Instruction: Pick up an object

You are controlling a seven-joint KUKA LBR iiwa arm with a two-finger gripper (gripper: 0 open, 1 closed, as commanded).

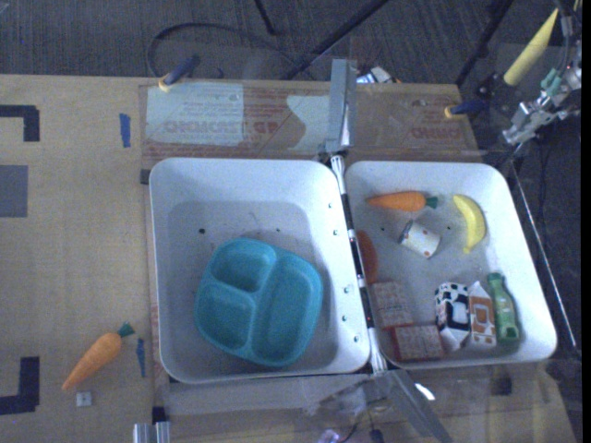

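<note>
Where gripper (554, 95) hovers, beyond bin (526, 247)

The arm is way up in the top right corner, pulled back off to the side. You can just make out the gripper (547, 107) hanging there, pale metal bits pointing down-left. It's too blurry to make out more.

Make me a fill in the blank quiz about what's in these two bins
1. The teal divided plate lies in the ____ bin.
2. The banana lies in the ____ bin.
3. The carrot outside the bins lies on the ____.
4. The right bin holds a second ____, orange with a green top, near its far edge.

Answers: left; right; bench; carrot
</note>
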